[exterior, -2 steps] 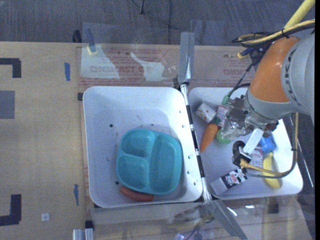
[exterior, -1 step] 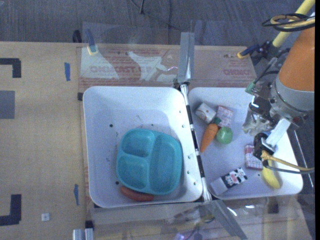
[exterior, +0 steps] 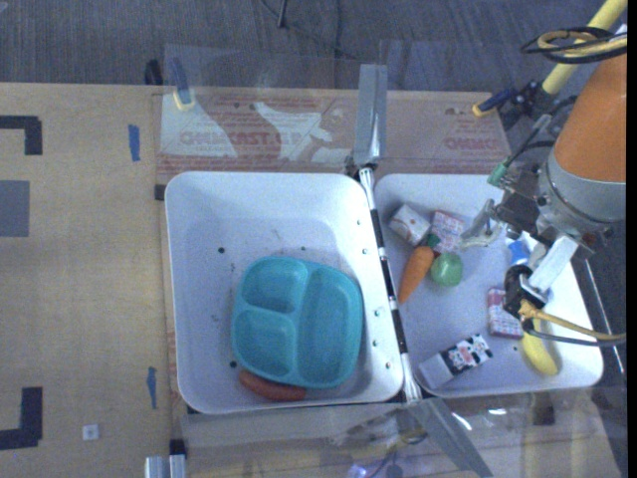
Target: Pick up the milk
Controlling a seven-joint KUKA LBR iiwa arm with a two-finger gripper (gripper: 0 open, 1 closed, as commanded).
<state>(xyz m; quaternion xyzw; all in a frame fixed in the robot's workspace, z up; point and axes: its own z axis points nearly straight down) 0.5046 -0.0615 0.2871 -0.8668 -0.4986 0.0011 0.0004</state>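
The milk (exterior: 459, 358) is a small carton with black-and-white cow patches. It lies on its side near the front wall of the right bin (exterior: 577, 371). My gripper (exterior: 485, 229) hangs over the back middle of that bin, well behind the milk and a little to its right. It is close to a pink-and-white box (exterior: 447, 230). Nothing shows in its grasp. The grey arm with its orange band (exterior: 597, 118) covers the bin's back right corner.
The right bin also holds a grey-white carton (exterior: 407, 223), a carrot (exterior: 416, 272), a green ball (exterior: 446, 270), a pink packet (exterior: 501, 313), a blue item (exterior: 518, 253) and a banana (exterior: 538, 350). In the left bin (exterior: 199, 207) lie a teal divided plate (exterior: 297, 321) and a sausage (exterior: 271, 387).
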